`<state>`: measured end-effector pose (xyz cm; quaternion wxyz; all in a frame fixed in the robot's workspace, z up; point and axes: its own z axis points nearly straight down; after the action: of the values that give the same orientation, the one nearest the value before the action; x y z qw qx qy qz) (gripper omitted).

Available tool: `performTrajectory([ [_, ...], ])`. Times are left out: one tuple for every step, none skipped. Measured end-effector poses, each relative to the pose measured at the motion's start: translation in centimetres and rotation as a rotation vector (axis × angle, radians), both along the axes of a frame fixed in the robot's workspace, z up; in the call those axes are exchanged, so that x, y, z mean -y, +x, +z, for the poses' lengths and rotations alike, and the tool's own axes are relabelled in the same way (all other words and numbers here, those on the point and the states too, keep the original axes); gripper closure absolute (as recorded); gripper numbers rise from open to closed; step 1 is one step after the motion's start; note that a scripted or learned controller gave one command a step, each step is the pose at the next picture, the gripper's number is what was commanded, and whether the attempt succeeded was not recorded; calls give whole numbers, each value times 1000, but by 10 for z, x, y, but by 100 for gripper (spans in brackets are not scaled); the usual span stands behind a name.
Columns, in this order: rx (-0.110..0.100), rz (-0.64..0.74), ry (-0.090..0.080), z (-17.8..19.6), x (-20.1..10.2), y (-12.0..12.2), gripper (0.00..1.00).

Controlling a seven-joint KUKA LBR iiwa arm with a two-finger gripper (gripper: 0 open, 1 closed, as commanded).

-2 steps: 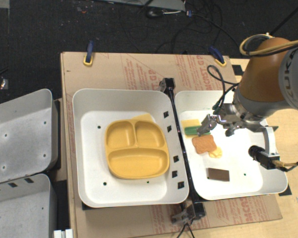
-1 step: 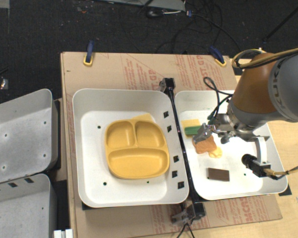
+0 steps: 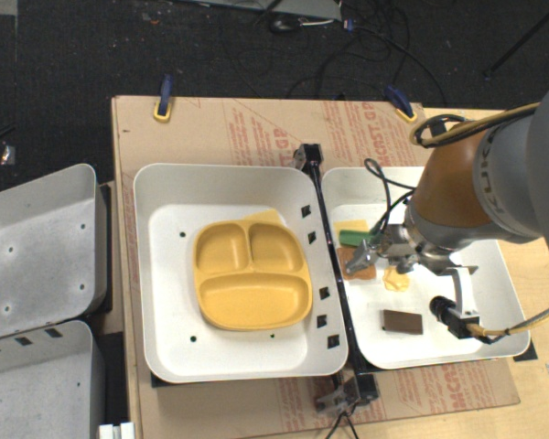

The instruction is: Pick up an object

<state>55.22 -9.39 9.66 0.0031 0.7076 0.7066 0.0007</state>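
1. Camera view, the key relation: We see the arm point(image 3: 489, 176) reach in from the right of the frame, its end effector point(image 3: 377, 252) low over the left part of the right bin point(image 3: 508, 273). A cluster of small objects lies right at it: a green piece point(image 3: 351, 238) just to its left, an orange-brown piece point(image 3: 359, 263) just below-left, and a small yellow piece point(image 3: 396, 281) just below. We judge the green or the orange-brown piece the likeliest target, each almost under the tool.

2. Camera view, the end effector: We cannot tell how its fingers stand; the wrist and cables hide them, and we see nothing held.

3. Camera view, other candidates: A dark brown block point(image 3: 402, 321) lies well below the end effector, its long axis running left to right. A pale yellow flat piece point(image 3: 352, 228) sits partly under the green one.

4. Camera view, surface and room: The left bin point(image 3: 156, 273) carries a yellow divided tray point(image 3: 252, 275) at frame centre. Both bins rest on a cardboard-covered worktop point(image 3: 229, 126), clamped at the top edge. Dark floor and cables fill the upper frame.
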Motion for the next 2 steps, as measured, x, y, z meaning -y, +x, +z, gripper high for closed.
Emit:
performTrajectory([
  [2, -2, 2, 12, -1, 1, 100],
  [-3, 3, 3, 55, -1, -1, 100],
])
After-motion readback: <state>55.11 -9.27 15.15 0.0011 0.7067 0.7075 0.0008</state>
